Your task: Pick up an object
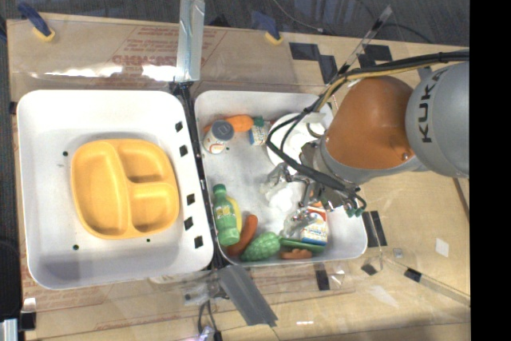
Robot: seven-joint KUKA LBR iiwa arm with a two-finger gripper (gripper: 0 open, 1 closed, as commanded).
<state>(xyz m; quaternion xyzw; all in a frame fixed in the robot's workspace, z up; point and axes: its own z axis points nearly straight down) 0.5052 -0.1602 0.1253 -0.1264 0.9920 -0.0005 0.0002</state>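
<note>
My gripper (294,197) is low inside the right bin (239,172), near its middle right, with the orange wrist band (369,124) above it. Just below the gripper lies a small white, red and blue carton (316,229), close to it or touching; I cannot tell which. Along the bin's front edge lie a green bottle with a yellow label (226,216), a red sausage (248,228), a bumpy green vegetable (262,247) and a green pod (305,244). An orange toy (239,126), a round white and brown piece (214,141) and a small teal can (257,132) sit at the back left.
The left bin (40,196) holds a yellow divided plate (124,188). A white round dish (297,136) lies partly under the arm at the back of the right bin. Black cables loop beside the wrist. Tape and a cardboard sheet surround the bins.
</note>
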